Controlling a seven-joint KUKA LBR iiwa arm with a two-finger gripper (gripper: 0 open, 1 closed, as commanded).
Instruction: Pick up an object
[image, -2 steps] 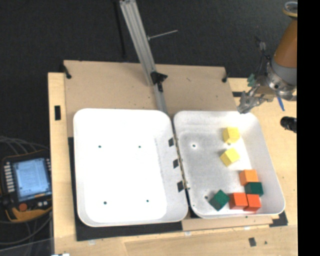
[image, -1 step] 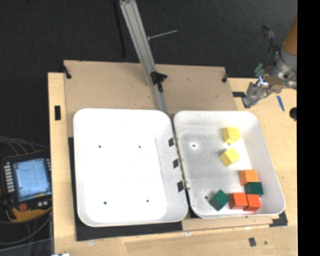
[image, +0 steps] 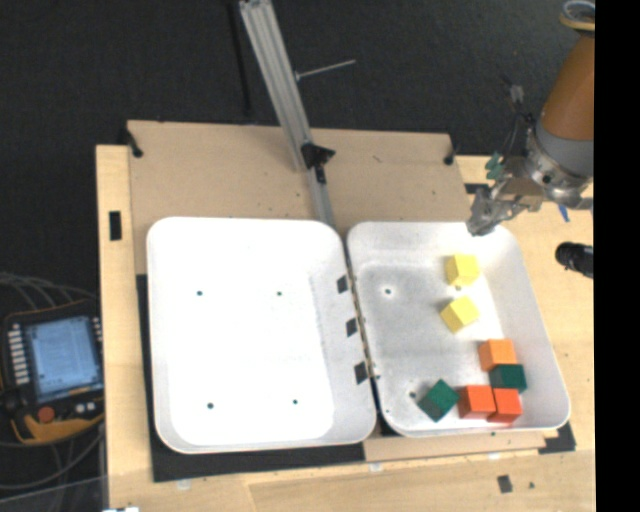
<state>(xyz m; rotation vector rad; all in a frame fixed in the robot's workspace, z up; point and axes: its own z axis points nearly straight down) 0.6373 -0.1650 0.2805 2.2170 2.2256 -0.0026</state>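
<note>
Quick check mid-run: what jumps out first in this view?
The coloured blocks in the right bin: two yellow blocks mid-bin, with orange blocks and green blocks clustered at its near right corner. The gripper hangs over that bin's far right rim, above the yellow ones.

We read this as a robotics lab or test cell, not a home. A plain light wooden bench (image: 300, 480) sits on dark carpet-like flooring (image: 60, 70), bearing two shallow white plastic bins (image: 250, 230) well left of and below the grey two-finger pincer (image: 484, 222). A slanted grey metal mounting rail (image: 285, 90) rises up and left of the pincer, clamped at the bench's rear. Far left and lower than the pincer lies a grey handheld control pendant with a lit blue screen (image: 55, 370), cables (image: 25, 285) trailing beside it. Small coloured foam-like cubes (image: 462, 268) just below the pincer look like test props.
</note>
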